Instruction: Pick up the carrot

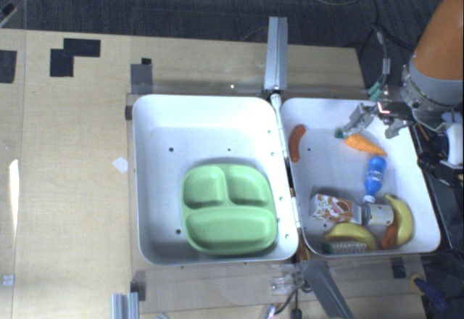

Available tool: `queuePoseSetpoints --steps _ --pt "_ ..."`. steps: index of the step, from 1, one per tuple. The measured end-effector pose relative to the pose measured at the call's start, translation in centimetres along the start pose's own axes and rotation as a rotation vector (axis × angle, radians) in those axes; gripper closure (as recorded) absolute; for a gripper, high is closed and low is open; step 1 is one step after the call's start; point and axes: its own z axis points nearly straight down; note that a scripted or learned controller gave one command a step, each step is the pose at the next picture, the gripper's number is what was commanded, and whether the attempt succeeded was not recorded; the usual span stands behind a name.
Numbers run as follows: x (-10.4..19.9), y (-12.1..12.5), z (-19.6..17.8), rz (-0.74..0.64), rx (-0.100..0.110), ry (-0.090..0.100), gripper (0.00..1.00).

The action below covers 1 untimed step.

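The left bin (145, 165) holds a green tray (228, 209) with three parts. It sits near the front of that bin. There is lots of bare white floor behind it.

The right bin (319, 165) is much more full. A hot dog (296, 143) lies close to the left wall. At the front sit a small carton (331, 207), a yellow banana (349, 234), a little can (378, 214) and a second banana (402, 217), all packed close. A blue bottle (374, 176) lies just behind them.

The carrot (364, 143) is in the back right part of this bin, just behind the bottle. It is small, orange and long, and it lies tilted. It looks like a toy, so I think it is light, hard and a bit slippery. It gets thin at one end, so a pinch there may slip off. The thick middle looks like the best place to hold, with the fingers across the short way.

The gripper (373, 119) hangs right over the carrot. Its fingers are spread wide, one on each side. It has nothing in them.

There is open floor left of the carrot, between it and the hot dog. The bottle is very near in front, so a finger could bump it. The back wall and right wall are near too. Going straight down and straight up looks safest.
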Motion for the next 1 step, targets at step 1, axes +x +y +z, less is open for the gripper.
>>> queuePoseSetpoints --steps 1 --pt "-3.82 3.35 4.40 -0.205 -0.001 0.000 0.00"
